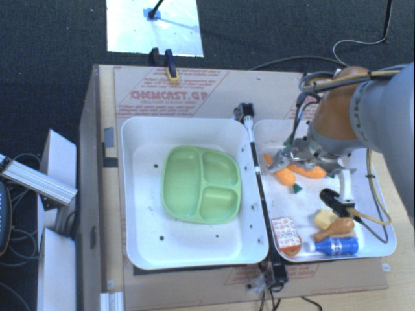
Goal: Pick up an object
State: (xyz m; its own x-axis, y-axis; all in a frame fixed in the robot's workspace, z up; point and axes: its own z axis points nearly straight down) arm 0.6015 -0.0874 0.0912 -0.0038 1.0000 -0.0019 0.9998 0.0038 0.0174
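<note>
Camera view: gripper [290,155] sits low in right bin [379,241], near its left wall. Carrot [299,172] lies just below/beside it, touching or nearly; can't tell if jaws are open or shut. Carrot's long axis runs left-right, green tip [296,188] lower. Bottle [336,245], drumstick [337,225], cheese [325,218], packet [286,233] crowd the front. Left bin [139,173] holds green tray [201,184].
</note>
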